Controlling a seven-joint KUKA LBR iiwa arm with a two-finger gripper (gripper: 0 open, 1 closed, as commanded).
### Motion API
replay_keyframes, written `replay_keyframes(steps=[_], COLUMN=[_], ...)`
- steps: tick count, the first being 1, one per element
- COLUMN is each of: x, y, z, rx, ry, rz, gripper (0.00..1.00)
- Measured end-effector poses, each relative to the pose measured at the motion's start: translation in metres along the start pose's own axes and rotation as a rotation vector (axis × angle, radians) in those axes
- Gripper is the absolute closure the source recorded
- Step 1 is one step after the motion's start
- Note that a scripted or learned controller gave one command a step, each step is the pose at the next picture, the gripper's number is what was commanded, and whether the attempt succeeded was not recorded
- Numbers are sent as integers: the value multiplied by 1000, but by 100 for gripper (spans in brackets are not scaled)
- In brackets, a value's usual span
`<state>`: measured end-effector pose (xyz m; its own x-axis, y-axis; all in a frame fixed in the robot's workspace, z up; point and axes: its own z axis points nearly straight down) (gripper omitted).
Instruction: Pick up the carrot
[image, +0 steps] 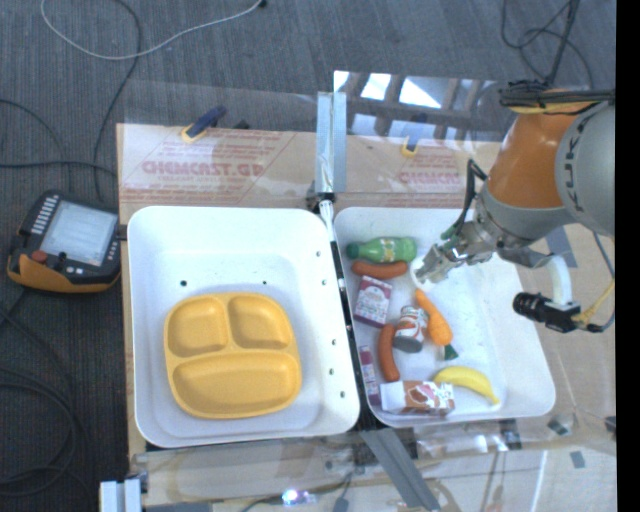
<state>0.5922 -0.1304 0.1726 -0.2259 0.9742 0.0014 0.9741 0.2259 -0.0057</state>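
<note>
The carrot (434, 317) is orange with a small green tip. It lies slanted in the middle of the right bin (520, 350), its green end toward the front. My gripper (438, 262) hangs over the bin's back half, just behind the carrot's upper end and right of a green bottle (383, 248). Nothing shows in its grip. The grey arm with its orange band (535, 160) reaches in from the upper right.
Around the carrot in the right bin are a red sausage (380, 268), a red carton (373, 300), a small can (408, 329), a second sausage (388, 352), a banana (468, 384) and a small box (420, 397). The left bin (200, 240) holds a yellow divided plate (233, 354).
</note>
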Motion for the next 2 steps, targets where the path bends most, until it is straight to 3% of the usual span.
replay_keyframes(steps=[1, 2], x=[10, 72], y=[-61, -62], z=[53, -7], rx=[-54, -1], ry=[-38, 0], rz=[-155, -378], gripper=[100, 100])
